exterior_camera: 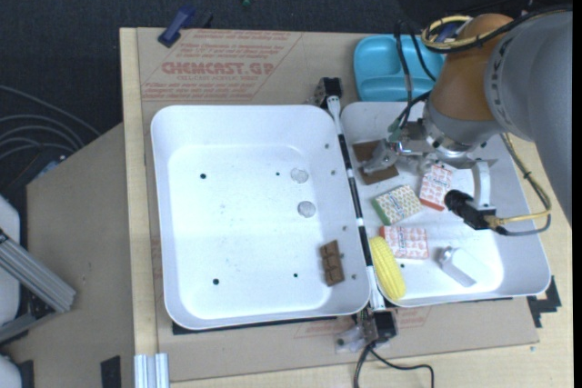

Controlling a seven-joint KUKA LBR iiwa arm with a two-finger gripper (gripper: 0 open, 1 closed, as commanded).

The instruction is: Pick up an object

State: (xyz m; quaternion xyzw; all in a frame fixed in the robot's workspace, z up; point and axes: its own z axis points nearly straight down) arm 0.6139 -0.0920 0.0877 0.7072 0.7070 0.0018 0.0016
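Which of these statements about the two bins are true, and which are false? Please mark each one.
1. The yellow corn cob lies in the right bin. True.
2. The brown chocolate bar lies in the right bin. False: it lies in the left bin.
3. The gripper is above the right bin. True.
4. The blue tray is inside the left bin. False: it sits outside, behind the right bin.

Open floor across most of left bin (182, 141), far left of gripper (393, 152); only chocolate bar (331, 262) and two small discs (303, 193) there. Crowded just below gripper: brown piece (377, 164), patterned packets (397, 203), corn cob (388, 269), silver item (457, 265). Arm (482, 86) blocking right bin's far-right side.
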